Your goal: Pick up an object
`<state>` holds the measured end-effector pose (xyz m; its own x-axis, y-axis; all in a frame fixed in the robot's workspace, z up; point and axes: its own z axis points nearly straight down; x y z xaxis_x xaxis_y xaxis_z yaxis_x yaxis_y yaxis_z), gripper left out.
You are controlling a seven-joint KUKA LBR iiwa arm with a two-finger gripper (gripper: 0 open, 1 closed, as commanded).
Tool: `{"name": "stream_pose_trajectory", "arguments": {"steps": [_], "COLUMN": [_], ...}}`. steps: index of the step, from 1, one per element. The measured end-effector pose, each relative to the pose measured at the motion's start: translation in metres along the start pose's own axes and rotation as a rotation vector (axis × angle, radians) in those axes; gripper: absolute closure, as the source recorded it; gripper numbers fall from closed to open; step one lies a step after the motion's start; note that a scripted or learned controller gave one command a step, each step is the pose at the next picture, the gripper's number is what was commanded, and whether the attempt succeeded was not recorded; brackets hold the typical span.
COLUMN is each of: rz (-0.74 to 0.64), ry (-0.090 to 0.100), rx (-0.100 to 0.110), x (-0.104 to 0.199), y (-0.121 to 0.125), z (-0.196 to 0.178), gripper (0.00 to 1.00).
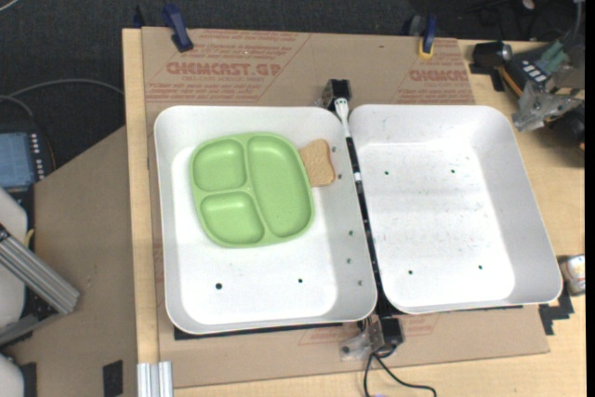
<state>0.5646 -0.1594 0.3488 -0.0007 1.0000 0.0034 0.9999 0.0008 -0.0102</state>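
A light green plate [251, 189] with three compartments lies in the upper left part of the left white bin [260, 293]. A tan, bread-like slice [319, 163] rests flat against the plate's right rim, near the bin's upper right corner.
The right white bin [446, 209] sits beside the left one, with a narrow seam between them. Both rest on a brown cardboard-covered board [279, 60]. Blue clamps [177, 26] hold the board's far edge. Cables and gear lie at the right edge [535, 84].
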Motion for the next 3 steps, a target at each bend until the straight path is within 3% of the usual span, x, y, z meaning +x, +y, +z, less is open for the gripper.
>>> {"name": "stream_pose_trajectory", "arguments": {"steps": [1,2,3], "rz": [0.010,-0.002,0.000], "ry": [-0.002,-0.013,-0.001], "rx": [-0.001,-0.032,-0.004], "x": [-0.069,-0.065,-0.038], "y": [-0.039,-0.024,-0.049], "z": [0.086,-0.108,-0.039], "gripper": [1.00,1.00,1.00]}}
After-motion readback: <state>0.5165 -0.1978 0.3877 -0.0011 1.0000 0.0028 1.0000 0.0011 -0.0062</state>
